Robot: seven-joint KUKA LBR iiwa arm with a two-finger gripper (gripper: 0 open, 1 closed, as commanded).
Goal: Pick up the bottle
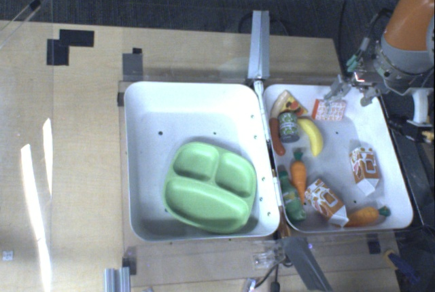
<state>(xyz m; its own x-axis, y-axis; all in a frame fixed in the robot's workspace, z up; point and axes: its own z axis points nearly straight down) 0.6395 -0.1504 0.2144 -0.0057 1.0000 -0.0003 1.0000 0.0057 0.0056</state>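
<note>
A green bottle (291, 199) lies along the left wall of the right bin (394, 172), near its front corner, partly tucked beside a carrot (298, 176) and a small orange-and-white carton (323, 197). A small dark jar with a green label (288, 126) stands further back in the same bin. My gripper (353, 92) hangs over the bin's back right part, just above and right of a red-and-white packet (329, 109). Its fingers are spread open with nothing between them. It is far from the bottle.
The right bin also holds a pizza slice (289, 104), a sausage (276, 136), a banana (313, 136), a second carton (364, 163) and another carrot (363, 216). A green divided plate (212, 186) lies in the left bin (146, 148). A metal divider post (258, 46) stands between the bins.
</note>
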